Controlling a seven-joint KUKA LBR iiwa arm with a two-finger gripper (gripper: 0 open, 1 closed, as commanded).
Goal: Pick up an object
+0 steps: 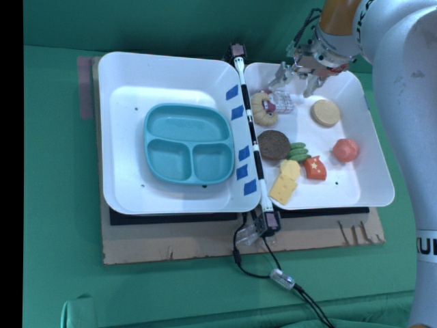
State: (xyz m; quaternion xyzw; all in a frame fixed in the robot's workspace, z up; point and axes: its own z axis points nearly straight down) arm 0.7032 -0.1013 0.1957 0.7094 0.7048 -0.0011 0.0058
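The gripper (297, 80) hovers over the far edge of the right bin (372, 183), its fingers spread and holding nothing; just on its near side lies a small clear wrapped piece (283, 102), touching the doughnut (263, 109) by the divider; the round tan biscuit (326, 113) sits apart toward the arm, with bare floor around it; nearer than the doughnut lie the dark brown patty (274, 145), green pods (298, 152), the yellow cheese wedge (285, 184), a red piece with a star (315, 168) and the red tomato (345, 150); the bin's near corner by the arm is open floor; beyond the divider, the left bin (123, 74) holds a teal divided plate (188, 143).
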